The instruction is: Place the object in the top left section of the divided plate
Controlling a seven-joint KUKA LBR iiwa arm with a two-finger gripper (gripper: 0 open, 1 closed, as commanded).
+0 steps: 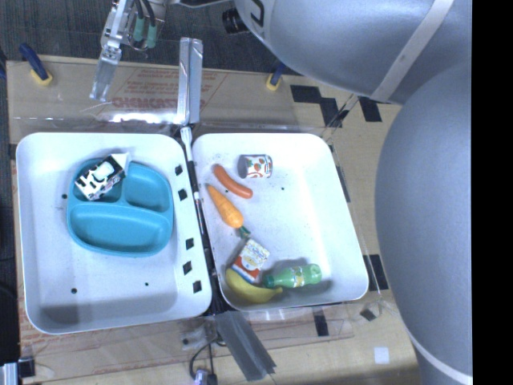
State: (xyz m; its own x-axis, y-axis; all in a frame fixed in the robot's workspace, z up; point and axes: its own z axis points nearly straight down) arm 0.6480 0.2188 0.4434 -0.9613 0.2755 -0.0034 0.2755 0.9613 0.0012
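Item: black-and-white carton [101,178], lodged in the top left section of the blue divided plate [128,233], left bin [36,239].

The gripper [107,74] is seen raised beyond the far rim of the left bin, well apart from the carton, which lies below and toward the near side of the jaws; nothing is held between them, though whether they are parted or closed cannot be told. The carton is tilted against the section's rim, so a slide onto the divider is judged possible if the plate is jarred. The arm is arched across from the right, wrist pointed down. Sausage [232,181], carrot [225,205], can [255,166], banana [250,289] and green bottle [293,276] are recorded in the right bin [341,215].
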